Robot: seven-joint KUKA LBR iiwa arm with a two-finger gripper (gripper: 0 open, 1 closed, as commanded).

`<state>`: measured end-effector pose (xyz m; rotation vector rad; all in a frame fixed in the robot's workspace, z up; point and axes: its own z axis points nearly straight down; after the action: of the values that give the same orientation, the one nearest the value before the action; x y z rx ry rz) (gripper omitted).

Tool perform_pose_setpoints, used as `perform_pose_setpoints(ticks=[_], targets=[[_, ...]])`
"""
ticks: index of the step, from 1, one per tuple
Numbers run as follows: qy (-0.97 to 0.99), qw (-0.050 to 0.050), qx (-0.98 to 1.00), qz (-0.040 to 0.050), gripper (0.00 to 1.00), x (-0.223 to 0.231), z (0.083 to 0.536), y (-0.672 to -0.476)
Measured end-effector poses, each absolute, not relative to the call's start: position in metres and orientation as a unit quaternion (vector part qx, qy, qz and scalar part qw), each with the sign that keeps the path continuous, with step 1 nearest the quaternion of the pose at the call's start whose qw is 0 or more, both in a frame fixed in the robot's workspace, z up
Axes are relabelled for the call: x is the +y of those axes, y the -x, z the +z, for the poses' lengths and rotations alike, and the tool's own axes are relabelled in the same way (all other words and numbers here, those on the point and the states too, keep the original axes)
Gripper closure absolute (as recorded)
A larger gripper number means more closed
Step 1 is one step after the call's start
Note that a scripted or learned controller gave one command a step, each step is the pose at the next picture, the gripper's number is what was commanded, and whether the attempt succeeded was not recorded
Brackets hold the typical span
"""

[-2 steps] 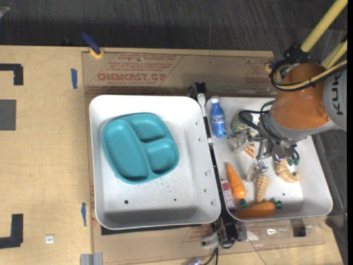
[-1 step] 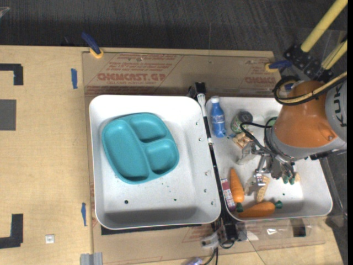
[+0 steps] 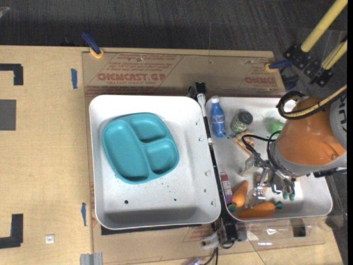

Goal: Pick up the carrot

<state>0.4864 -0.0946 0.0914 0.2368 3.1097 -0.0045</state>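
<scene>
In the right bin (image 3: 320, 203), a long orange carrot (image 3: 258, 208) with a green tip lies along the front wall. A second, stubbier orange piece (image 3: 240, 193) leans just to its left, near the bin's front left corner. My gripper (image 3: 272, 191) hangs directly over the long carrot's right half, low and close to it. The grey arm with its orange band (image 3: 306, 139) reaches in from the right and covers the bin's right half. Nothing visibly rests in the gripper.
The right bin also holds a blue bottle (image 3: 217, 118), a small dark can (image 3: 241, 120) and a green item (image 3: 275, 125) along its back. A teal divided plate (image 3: 139, 146) lies in the left bin (image 3: 187, 197). Black cables loop near the wrist.
</scene>
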Motion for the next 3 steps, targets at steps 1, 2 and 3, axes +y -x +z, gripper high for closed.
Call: perform_pose_setpoints(ticks=[1,2,3], targets=[[-0.088,0.009,0.996,0.0005,0.00,-0.079,0.190,-0.554],[-0.075,0.004,0.997,0.0001,0.00,-0.092,0.094,-0.490],[-0.198,0.005,0.980,0.0025,0.00,-0.095,0.091,-0.494]])
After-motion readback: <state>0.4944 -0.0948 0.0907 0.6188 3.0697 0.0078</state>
